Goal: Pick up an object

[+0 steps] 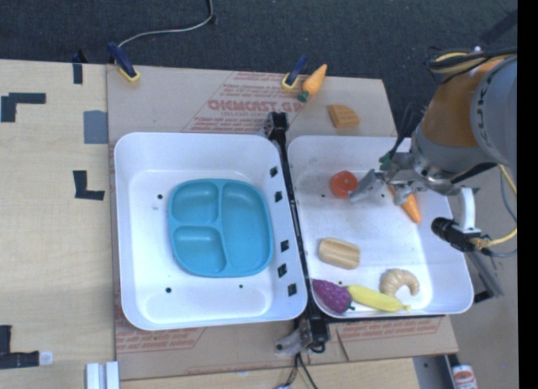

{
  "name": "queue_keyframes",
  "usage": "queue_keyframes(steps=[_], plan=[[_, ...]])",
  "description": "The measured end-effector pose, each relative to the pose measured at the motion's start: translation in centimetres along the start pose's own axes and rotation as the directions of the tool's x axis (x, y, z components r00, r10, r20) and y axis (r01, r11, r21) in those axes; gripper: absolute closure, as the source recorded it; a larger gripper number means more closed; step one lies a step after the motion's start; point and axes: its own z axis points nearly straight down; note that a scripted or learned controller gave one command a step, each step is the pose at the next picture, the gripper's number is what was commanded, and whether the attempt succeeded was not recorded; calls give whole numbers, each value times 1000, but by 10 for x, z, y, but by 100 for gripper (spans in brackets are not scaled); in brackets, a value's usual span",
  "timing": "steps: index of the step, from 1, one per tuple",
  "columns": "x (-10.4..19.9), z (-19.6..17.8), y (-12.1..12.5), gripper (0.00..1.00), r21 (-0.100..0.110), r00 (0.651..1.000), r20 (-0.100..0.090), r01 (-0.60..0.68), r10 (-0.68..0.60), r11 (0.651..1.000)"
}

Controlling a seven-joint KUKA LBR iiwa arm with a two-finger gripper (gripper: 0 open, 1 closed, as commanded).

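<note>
My gripper [383, 191] hangs low over the upper part of the right bin [437, 249] and stands open. One grey finger [364, 187] points at a red tomato [342, 183] just to its left, close to it or touching. A small orange carrot [410, 208] lies by the other finger, on the gripper's right. Nothing sits between the fingers. Lower in the same bin lie a tan bread roll [339, 252], a croissant [399, 281], a yellow banana [377, 297] and a purple eggplant [333, 295].
The left bin [139, 211] holds a blue divided plate [222, 228]. On the cardboard behind the bins lie another carrot [313, 81] and a bread piece [343, 116]. A black divider [286, 202] runs between the bins.
</note>
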Motion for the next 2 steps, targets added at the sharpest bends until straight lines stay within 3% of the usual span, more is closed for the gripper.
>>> queue_keyframes(steps=[1, 2], plan=[[53, 58, 43, 0, -5, 1000, 2, 1, -1, 1000], [51, 58, 81, 0, -4, 1000, 2, 1, -1, 1000]])
